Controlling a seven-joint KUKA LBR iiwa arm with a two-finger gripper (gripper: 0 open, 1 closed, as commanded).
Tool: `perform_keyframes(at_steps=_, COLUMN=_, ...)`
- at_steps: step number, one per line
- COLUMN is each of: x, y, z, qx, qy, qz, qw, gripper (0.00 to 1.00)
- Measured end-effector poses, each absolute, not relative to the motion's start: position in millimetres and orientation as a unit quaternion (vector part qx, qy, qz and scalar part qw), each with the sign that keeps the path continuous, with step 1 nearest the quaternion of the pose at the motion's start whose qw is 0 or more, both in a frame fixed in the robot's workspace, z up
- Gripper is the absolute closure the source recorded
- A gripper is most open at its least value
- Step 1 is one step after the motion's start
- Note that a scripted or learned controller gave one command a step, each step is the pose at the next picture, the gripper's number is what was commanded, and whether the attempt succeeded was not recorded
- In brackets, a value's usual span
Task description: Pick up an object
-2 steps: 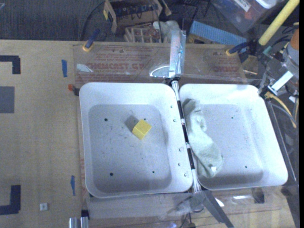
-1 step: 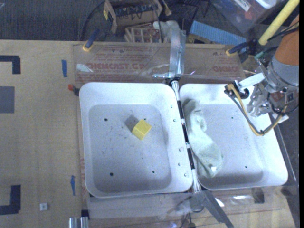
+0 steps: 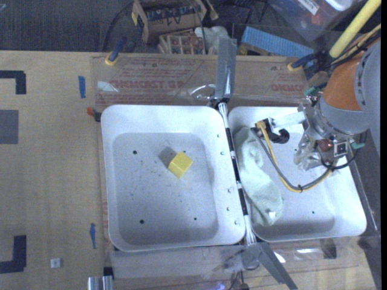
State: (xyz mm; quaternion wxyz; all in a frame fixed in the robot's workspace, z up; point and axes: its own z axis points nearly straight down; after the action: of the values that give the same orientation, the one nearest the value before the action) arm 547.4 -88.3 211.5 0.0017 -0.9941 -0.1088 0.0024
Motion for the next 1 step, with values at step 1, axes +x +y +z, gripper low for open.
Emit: perform_keyframes(at_steps=1, x=608.6, y=-58.6, z=254.1, qx=-0.995, qy=-0.1, qz=-0.0007, qw=0.0, gripper=1.0)
